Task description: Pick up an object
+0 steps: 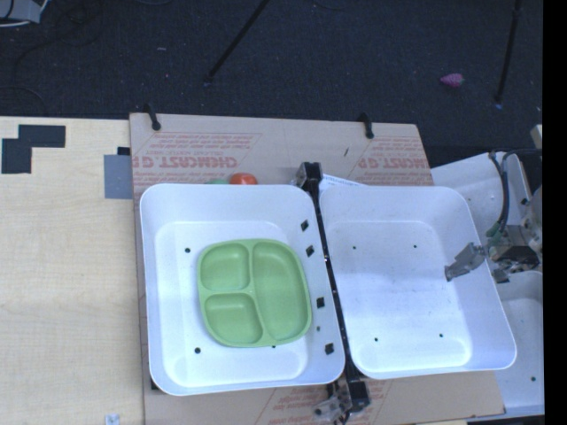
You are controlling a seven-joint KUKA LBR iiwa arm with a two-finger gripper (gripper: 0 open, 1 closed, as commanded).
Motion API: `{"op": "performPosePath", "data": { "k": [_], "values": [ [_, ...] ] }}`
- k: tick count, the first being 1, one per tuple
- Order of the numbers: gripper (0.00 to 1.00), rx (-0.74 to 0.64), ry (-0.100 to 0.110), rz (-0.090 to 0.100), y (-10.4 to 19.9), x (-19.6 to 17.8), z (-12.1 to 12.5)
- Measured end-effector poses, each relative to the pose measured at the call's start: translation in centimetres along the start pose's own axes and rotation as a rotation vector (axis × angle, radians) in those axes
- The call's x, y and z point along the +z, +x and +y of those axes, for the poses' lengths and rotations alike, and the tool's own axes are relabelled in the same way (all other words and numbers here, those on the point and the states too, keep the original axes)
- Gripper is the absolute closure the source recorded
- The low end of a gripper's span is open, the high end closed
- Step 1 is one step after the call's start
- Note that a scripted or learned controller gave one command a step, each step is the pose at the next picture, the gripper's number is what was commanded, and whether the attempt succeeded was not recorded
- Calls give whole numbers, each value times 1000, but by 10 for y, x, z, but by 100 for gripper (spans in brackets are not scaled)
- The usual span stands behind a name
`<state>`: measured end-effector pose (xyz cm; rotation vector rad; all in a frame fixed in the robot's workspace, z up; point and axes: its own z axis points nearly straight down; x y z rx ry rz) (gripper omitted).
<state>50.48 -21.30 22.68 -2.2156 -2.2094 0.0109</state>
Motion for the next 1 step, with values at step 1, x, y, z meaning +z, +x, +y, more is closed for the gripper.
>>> {"op": "performPosePath", "data": {
  "k": [1],
  "values": [
    [0,-3,-11,-3,0,-6,2]
  ]
}}
